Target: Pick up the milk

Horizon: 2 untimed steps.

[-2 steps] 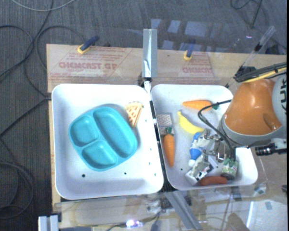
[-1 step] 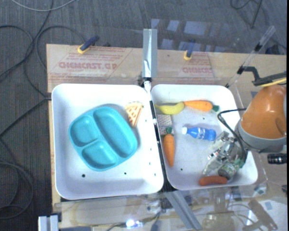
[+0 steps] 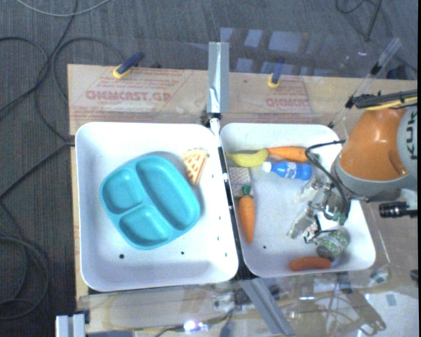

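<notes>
From the camera above, the milk (image 3: 289, 170) is a small bottle with a white cap and a blue label, lying on its side in the right bin (image 3: 281, 255); its long axis runs nearly level across the view, cap end toward the left bin (image 3: 88, 209) and base toward the arm. It sits above and a little to the left of the pincer (image 3: 316, 223), apart from it. Touching the bottle's cap end is a yellow banana (image 3: 248, 159), and an orange carrot (image 3: 288, 152) lies just behind the bottle, along the far wall — both farther from the pincer than the milk. A second carrot (image 3: 246, 217) lies upright in the view, well to the pincer's left, near the divider. Just below the pincer sits a round greenish can-like thing (image 3: 332, 243), and beyond that a reddish sausage-shaped piece (image 3: 310, 263) at the near wall. The pincer itself is a tangle of shiny metal and cable, and how far its jaws stand open cannot be told, nor can anything be seen in its hold. In the left bin, far left of the pincer, rest a smooth turquoise divided plate (image 3: 151, 201) and a waffle-textured wedge (image 3: 194, 164) at its upper edge.
</notes>
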Available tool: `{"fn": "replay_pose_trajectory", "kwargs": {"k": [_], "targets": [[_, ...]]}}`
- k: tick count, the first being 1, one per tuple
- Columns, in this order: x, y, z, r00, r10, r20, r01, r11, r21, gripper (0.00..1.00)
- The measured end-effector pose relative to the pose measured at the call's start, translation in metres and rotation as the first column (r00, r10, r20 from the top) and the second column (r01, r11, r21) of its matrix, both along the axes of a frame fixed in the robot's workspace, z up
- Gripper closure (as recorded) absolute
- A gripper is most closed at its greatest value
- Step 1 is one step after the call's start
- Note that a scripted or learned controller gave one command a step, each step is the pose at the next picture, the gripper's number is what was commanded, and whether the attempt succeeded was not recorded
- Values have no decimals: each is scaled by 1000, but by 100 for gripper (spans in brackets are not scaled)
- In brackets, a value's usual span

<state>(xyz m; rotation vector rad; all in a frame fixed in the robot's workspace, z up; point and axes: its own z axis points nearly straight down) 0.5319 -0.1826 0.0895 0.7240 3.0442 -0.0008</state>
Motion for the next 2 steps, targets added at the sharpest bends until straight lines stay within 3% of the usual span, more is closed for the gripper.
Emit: {"fn": "replay_pose_trajectory", "kwargs": {"k": [1, 2], "targets": [[2, 2, 11, 1000, 1, 6, -1, 1000, 1, 100], [15, -13, 16, 999, 39, -10, -39, 999, 3, 100]]}}
